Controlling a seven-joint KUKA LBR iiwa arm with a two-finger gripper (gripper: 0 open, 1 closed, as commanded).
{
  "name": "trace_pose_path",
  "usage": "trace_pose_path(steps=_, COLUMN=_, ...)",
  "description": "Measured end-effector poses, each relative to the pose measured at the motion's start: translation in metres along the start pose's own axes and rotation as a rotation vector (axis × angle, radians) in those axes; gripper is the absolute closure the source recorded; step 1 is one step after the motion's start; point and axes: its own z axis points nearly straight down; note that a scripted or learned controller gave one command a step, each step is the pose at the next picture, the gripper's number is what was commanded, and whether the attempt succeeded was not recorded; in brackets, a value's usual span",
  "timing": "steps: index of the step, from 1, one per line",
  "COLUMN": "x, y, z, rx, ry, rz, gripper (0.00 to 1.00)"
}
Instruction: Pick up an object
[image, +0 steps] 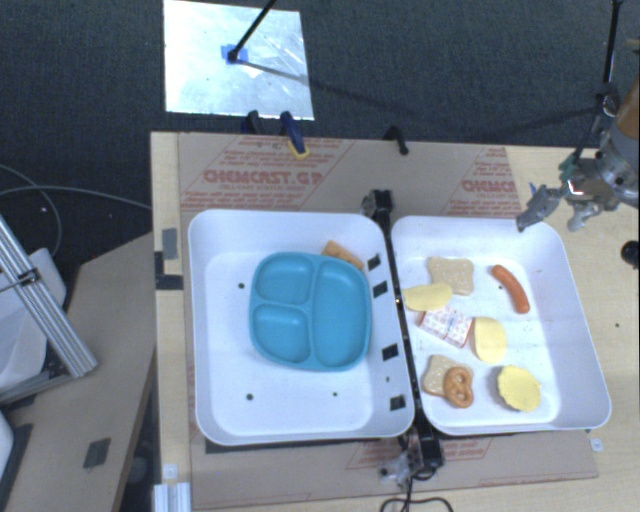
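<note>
My gripper (556, 212) hangs open over the back right corner of the right bin (575, 300), with nothing between its fingers. In that bin lie a toast slice (452, 272), a red sausage (510, 288), a yellow wedge (428, 297), a red and white checkered packet (445, 325), a pale yellow piece (489, 340), a pretzel on bread (448, 381) and a round yellow piece (518, 388). The sausage is the nearest of them to the gripper, lying a little in front of it and to its left.
The left bin (215, 300) holds a blue divided plate (310, 310) with an orange cracker (343, 255) tucked behind it. A black clipped divider (390, 300) joins the two bins. A shiny sheet (238, 60) lies beyond the bench.
</note>
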Motion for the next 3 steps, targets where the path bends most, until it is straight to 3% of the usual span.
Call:
trace_pose_path(steps=1, x=0.009, y=-0.038, z=0.172, rx=0.003, ry=0.001, rz=0.003, gripper=0.0)
trace_pose_path(steps=2, x=-0.006, y=0.028, z=0.154, rx=-0.008, ry=-0.003, rz=-0.004, gripper=0.0)
trace_pose_path(steps=3, x=0.011, y=0.019, z=0.165, rx=-0.005, ry=-0.003, rz=-0.002, gripper=0.0)
